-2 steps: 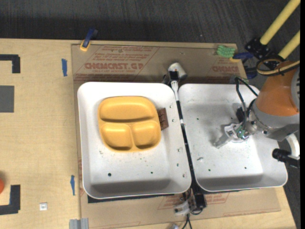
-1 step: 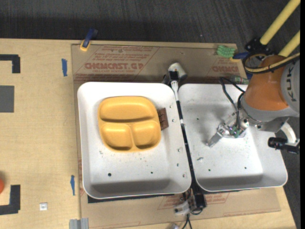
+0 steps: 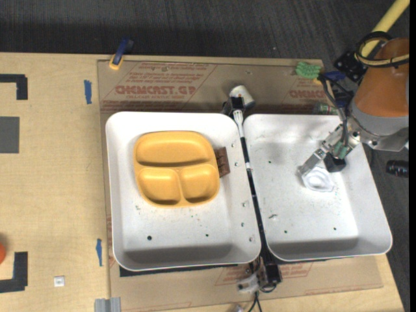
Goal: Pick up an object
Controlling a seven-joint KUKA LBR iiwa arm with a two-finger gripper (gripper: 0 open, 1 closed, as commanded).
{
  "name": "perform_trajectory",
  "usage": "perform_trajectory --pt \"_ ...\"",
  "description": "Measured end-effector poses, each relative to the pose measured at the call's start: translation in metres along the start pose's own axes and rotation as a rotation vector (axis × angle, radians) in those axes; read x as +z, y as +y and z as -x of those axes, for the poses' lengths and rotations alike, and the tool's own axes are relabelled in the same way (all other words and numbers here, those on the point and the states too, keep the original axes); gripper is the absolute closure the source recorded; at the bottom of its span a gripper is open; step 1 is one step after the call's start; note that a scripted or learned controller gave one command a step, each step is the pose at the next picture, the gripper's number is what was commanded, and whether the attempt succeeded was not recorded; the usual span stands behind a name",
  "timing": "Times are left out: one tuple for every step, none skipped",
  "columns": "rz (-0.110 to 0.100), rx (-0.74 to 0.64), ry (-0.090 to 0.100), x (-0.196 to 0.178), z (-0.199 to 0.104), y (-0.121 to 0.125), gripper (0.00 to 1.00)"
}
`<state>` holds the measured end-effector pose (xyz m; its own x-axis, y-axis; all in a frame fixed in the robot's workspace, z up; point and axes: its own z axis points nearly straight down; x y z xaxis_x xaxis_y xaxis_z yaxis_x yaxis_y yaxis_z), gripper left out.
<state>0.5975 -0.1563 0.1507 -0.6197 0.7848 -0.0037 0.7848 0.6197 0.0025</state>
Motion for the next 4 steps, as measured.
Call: perform_trajectory --pt "-0.001 -0.191 0.003 0.045 0.017 -0.007 0.0" --pt "0.002 -0.407 -0.001 0.065 0.02 0.034 0.0" --pt "0.001 -0.734 0.003 0.065 0.004 0.032 0.0" --pt "0.0 -0.797 0.002 0.019 0.01 -0.045 0.0"
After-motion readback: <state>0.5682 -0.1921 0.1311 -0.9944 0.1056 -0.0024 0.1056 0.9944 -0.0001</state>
